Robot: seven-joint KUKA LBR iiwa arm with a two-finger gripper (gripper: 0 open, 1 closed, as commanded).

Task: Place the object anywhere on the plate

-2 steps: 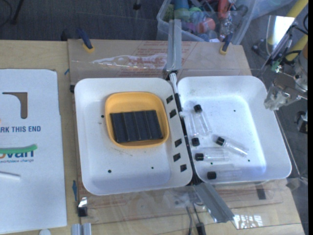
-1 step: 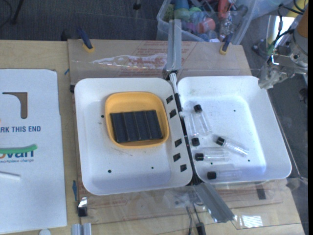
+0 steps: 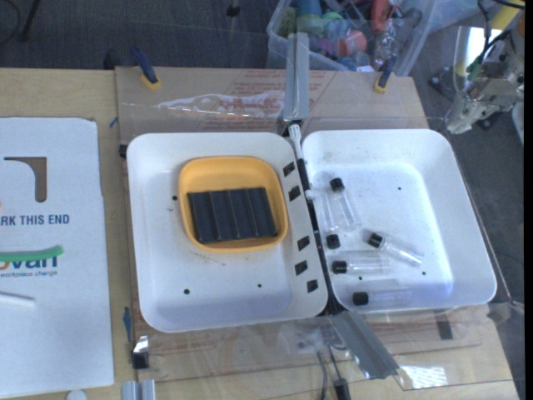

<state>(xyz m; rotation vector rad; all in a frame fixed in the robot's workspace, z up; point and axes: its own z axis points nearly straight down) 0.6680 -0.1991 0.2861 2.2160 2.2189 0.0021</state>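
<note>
Overhead view of the bench with both bins. Left bin (image 3: 150,290): a yellow plate (image 3: 190,177) lies near its middle, and on the plate rests a dark grey ridged block (image 3: 232,215), flat, ribs running front to back, wholly inside the plate's rim and touching nothing else. Right bin (image 3: 433,182): several clear vials with black caps (image 3: 346,215) lie scattered on their sides toward its left half, well apart from the plate and separated from it by the divider where the two bins meet. Upper right, beyond the right bin: a pale mechanism with trailing cables, which I take to be my gripper (image 3: 481,98), stands off the bench and well apart from both plate and block; at this size and blur I cannot tell whether it is open or closed, and I see nothing held in it. Status, as I judge it: if the ridged block is the object meant, the placing is done, since it sits on the plate and I am clear of it; nothing then remains but to stay away. If a vial is meant instead, the pick has yet to begin.
</note>
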